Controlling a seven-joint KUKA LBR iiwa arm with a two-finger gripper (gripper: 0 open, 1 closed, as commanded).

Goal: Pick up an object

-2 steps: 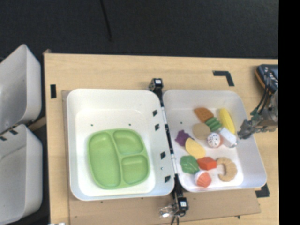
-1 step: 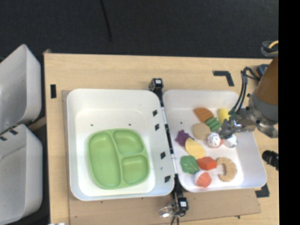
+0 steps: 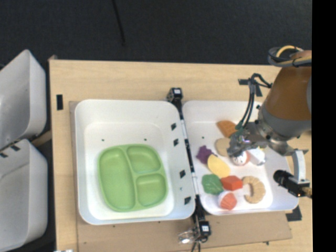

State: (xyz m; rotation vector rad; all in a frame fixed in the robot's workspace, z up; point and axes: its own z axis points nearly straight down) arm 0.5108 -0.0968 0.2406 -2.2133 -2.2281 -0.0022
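Gripper (image 3: 239, 152) low in right bin (image 3: 207, 114), over the toy-food pile; whether it's wide or narrow, cannot tell. Nearest pick: yellow piece (image 3: 218, 166) just at its 7 o'clock, long axis running 10-to-4. Orange piece (image 3: 227, 127) sits at 11 o'clock.

Plenty of free floor in the left bin (image 3: 89, 135) around the green divided plate (image 3: 133, 177), mostly along the far and left walls. Much tighter in the right bin (image 3: 202, 114): toy foods crowded close together in the middle and near part, purple piece (image 3: 205, 154), yellow piece (image 3: 218, 166), green piece (image 3: 212, 184), red piece (image 3: 231, 182), tan ring (image 3: 254, 188). Arm (image 3: 286, 101) and gripper (image 3: 239, 150) low over the right side, blocking entry there. Open room along the far-left corner beside the divider (image 3: 184, 151).
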